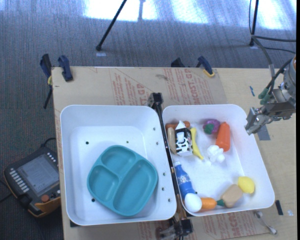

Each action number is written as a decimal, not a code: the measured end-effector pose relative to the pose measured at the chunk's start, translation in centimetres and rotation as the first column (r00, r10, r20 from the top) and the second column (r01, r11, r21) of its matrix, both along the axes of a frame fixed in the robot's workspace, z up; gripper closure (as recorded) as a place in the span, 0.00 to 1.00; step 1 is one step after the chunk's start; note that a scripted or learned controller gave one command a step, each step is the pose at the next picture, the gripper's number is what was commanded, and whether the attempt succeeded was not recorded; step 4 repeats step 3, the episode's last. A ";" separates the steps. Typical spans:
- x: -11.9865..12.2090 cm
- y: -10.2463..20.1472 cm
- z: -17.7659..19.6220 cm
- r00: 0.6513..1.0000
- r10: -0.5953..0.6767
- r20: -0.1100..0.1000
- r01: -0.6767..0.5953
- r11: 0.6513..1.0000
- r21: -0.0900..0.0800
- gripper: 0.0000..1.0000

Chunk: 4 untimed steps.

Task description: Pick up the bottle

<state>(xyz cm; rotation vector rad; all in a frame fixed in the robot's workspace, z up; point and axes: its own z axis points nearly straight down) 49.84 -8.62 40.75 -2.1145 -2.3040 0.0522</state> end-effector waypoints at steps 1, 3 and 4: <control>0.3 0.1 0.7 1.000 0.010 -0.001 -0.010 1.000 -0.002 1.00; 0.9 0.3 2.2 1.000 0.028 -0.001 -0.028 1.000 -0.006 1.00; 0.9 0.3 2.2 1.000 0.028 -0.001 -0.028 1.000 -0.006 1.00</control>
